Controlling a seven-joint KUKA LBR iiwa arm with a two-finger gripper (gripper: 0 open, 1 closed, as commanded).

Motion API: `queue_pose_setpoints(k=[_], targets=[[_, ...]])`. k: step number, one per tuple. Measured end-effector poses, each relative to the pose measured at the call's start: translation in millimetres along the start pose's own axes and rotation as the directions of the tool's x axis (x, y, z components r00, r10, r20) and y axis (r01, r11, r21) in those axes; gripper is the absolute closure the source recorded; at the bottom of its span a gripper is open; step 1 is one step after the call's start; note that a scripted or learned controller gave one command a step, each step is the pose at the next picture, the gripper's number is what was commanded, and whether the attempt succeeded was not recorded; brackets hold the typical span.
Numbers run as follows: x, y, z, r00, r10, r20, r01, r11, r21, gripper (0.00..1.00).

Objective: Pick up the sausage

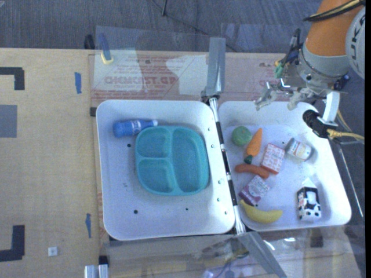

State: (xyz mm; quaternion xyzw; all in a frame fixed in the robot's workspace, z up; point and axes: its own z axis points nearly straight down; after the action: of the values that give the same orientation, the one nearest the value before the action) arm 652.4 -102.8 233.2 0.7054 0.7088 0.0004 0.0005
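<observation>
Two white bins sat side by side on the worktop (46, 155). Within the right bin (339, 204), the sausage (251, 169) lay near the bin's middle, slightly toward its left wall, between the carrot (253, 143) above it and a purple carton (255, 190) below, with a pink box (273, 158) just beside its right end. A banana (262, 214) rested at the bin's near edge. The arm (336, 28) reached in above the bin's far right corner, orange band uppermost, wrist angled down-left. Its hand (284, 97) hovered over the bin's far rim, well apart from the sausage, fingers spread and clasping nothing.
</observation>
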Motion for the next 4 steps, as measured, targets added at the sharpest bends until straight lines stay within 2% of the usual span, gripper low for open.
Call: queue_pose_setpoints(k=[1, 2, 3, 4], targets=[[0.0, 0.0, 0.0, 1.000, 0.000, 0.000, 0.000, 1.000, 0.000, 0.00], [-20.7, -69.1, 115.2, 0.998, -0.058, -0.001, 0.058, 0.998, 0.000, 0.00], [14.4, -33.1, 47.7, 0.999, 0.041, 0.000, -0.041, 0.999, -0.002, 0.00], [-2.2, -91.9, 136.5, 0.983, -0.186, 0.007, 0.186, 0.982, -0.027, 0.00]])
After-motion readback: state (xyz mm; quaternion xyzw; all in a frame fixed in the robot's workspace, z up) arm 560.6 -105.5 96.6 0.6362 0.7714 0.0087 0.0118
